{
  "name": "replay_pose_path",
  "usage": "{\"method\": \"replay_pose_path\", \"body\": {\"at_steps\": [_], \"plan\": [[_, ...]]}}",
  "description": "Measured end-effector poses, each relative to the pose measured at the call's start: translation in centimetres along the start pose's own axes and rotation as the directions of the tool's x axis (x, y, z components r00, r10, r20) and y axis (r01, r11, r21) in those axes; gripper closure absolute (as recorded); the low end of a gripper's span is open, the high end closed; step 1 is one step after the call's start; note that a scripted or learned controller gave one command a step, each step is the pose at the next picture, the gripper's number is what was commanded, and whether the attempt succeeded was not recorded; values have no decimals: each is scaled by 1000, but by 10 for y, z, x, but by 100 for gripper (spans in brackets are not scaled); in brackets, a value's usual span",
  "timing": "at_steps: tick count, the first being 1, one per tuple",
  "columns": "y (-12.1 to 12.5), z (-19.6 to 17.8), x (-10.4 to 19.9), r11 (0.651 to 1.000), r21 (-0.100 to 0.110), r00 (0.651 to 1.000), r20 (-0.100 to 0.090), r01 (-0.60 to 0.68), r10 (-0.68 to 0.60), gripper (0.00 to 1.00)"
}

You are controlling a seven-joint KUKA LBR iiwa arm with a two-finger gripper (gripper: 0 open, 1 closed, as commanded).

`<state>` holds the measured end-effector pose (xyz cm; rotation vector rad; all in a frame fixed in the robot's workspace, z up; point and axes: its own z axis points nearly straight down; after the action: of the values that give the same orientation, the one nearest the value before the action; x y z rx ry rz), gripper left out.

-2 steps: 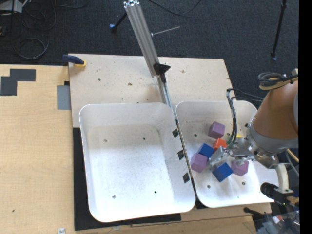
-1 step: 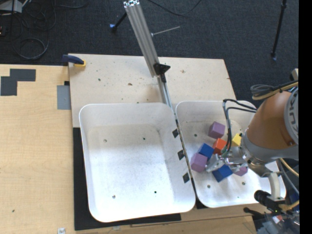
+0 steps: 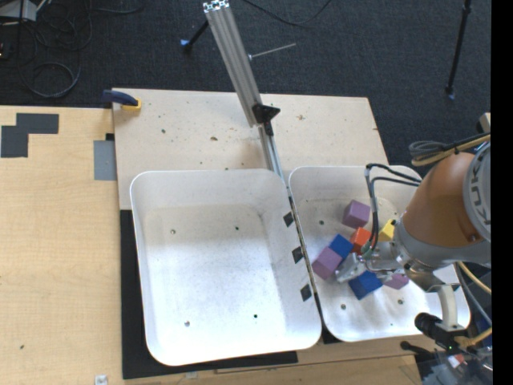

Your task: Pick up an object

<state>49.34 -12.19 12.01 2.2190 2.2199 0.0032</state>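
1. Hovering low in the right bin (image 3: 337,184), at the middle of a cluster of blocks: the gripper (image 3: 351,269). Impossible to tell from this slanted overhead angle how wide it is spread, or whether anything is sitting in it.
2. Crowding the tip closely: a purple block (image 3: 326,261) on its left, a blue block (image 3: 341,245) just above, a darker blue block (image 3: 365,283) just below, an orange block (image 3: 361,236) beside the wrist.
3. Lying a little farther off: another purple block (image 3: 357,213) toward the back, a yellow block (image 3: 388,230) and a small purple piece (image 3: 396,280) partly hidden under the arm (image 3: 441,215).
4. Risking, as a judgement: catching two blocks together, or nudging one aside, because of the tight packing.
5. Sitting well apart on the left: the other white bin (image 3: 144,239).
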Motion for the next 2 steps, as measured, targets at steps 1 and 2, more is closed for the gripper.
{"method": "replay_pose_path", "body": {"at_steps": [1,2], "plan": [[-2,-6,-1,1000,8,1000,-2,-10,10,100],[-1,-48,3,1000,3,1000,-1,1,-1,100]]}}
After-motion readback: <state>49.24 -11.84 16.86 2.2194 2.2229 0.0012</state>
